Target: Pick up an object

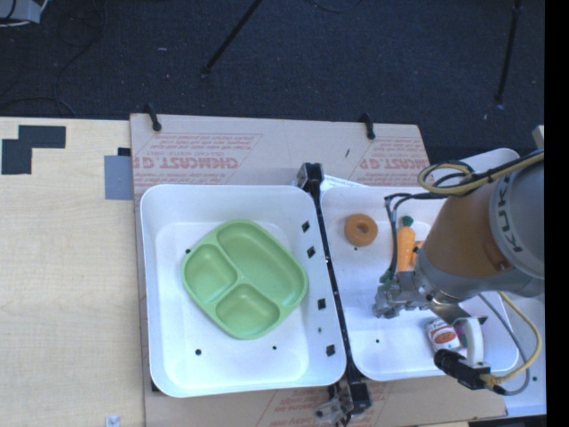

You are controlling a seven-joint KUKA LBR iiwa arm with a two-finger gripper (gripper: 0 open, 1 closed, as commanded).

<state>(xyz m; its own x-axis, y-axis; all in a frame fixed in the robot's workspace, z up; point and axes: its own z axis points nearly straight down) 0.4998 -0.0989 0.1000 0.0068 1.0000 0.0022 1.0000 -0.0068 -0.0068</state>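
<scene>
While low in the right bin (pixel 373 363), the end effector (pixel 388 299) grips nothing visible.

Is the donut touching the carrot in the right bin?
Apart. The camera view shows the donut and the carrot with bare white floor of the right bin between them.
</scene>
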